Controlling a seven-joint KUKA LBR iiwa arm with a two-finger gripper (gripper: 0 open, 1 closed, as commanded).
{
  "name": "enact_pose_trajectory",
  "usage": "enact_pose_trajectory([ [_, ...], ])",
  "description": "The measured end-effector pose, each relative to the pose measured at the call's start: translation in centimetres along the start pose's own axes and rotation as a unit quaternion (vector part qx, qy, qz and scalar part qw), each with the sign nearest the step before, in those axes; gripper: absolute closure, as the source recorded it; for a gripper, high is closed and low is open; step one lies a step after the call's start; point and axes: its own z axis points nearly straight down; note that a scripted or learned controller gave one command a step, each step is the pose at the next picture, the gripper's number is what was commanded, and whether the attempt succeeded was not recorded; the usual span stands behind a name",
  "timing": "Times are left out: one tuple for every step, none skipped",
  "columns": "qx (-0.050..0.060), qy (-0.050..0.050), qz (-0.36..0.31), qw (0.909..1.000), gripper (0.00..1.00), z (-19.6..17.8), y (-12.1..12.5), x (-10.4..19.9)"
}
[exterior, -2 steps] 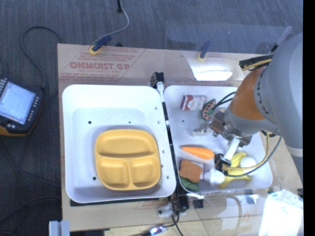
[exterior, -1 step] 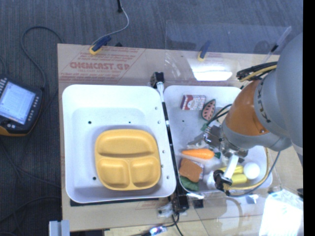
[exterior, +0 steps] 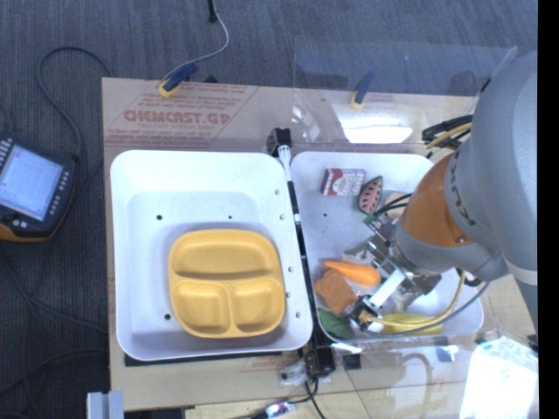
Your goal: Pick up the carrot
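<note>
Nearest to us, along the front wall of the right bin [exterior: 327,230], we see a green leafy piece [exterior: 330,322] and a long yellow banana [exterior: 412,324]. Just behind the green piece sits a brown-orange lump [exterior: 335,291], and touching its far side lies the carrot [exterior: 352,271], flat on the floor in the front left part of that bin, its length running left to right. The gripper [exterior: 382,253] sits right at the carrot's right end, over it and slightly behind, so close that the two meet in our view; we cannot tell whether the gripper is open or closed, nor whether it has the carrot in its grasp. The grey arm [exterior: 511,164] with its orange band [exterior: 437,209] reaches in over the right side of this bin. In the left bin [exterior: 140,182] a yellow divided plate [exterior: 228,281] with three compartments lies flat. Farther back in the right bin lie a small red and white box [exterior: 341,182], whose print is too small for us to read, and just right of it a pink speckled slice [exterior: 370,194]. Behind both bins the brown board [exterior: 253,120] carries red block letters [exterior: 176,117] that read roughly "GIGACAST.GR", though we are not sure of every letter.
</note>
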Motion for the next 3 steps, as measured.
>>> enact_pose_trajectory([
  [-0.008, 0.005, 0.215, 0.9766, 0.00, -0.3, 0.6, 0.8],
  [0.002, -0.004, 0.215, 0.9765, 1.00, -1.0, 0.2, 0.4],
  [0.005, -0.003, 0.093, 0.9957, 1.00, -0.2, 0.1, -0.2],
])
